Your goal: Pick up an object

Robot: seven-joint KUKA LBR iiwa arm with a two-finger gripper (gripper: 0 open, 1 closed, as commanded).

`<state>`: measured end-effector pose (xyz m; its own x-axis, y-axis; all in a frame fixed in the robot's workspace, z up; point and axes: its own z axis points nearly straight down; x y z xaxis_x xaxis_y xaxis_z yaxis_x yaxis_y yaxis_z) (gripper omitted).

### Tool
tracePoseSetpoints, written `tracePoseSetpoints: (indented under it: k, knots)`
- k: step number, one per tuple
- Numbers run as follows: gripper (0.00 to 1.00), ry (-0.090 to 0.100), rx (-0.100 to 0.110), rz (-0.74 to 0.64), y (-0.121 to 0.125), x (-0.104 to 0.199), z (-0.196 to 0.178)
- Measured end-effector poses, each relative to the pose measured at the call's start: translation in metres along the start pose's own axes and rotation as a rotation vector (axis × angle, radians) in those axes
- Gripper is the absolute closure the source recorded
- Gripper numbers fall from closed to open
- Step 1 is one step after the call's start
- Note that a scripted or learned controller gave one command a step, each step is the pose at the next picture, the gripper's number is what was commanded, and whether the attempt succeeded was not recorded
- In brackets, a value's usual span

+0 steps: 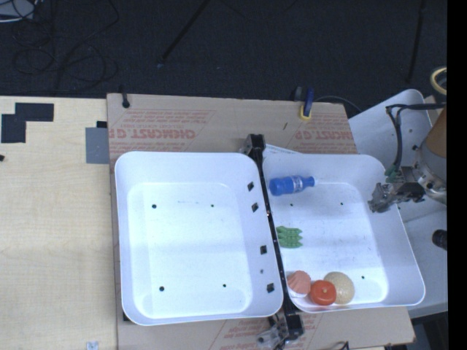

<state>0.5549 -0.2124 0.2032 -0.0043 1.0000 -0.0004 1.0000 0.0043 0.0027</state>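
The right bin holds several small objects. A blue bottle lies on its side near the bin's far left corner. A green ridged piece rests against the left wall. In the near left corner three round items huddle together: a pink one, a red one and a beige one. My gripper hangs over the bin's right rim, well to the right of the bottle and apart from every object. Nothing shows in its grasp.
The left bin stands beside the right one, with a black clamp strip along their shared edge. Both sit on a cardboard sheet. Cables and the arm's body crowd the right side.
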Motion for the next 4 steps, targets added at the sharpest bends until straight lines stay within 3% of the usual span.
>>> tracePoseSetpoints:
  k: [1,2,3,4]
  knots:
    - [1.00,0.001,0.004,0.006,-0.073,-0.001,-0.041]
    - [1.00,0.000,0.003,0.002,-0.029,-0.001,-0.025]
    - [1.00,0.002,0.006,0.006,-0.081,0.000,-0.048]
    - [1.00,0.000,0.005,0.003,-0.047,-0.001,-0.028]
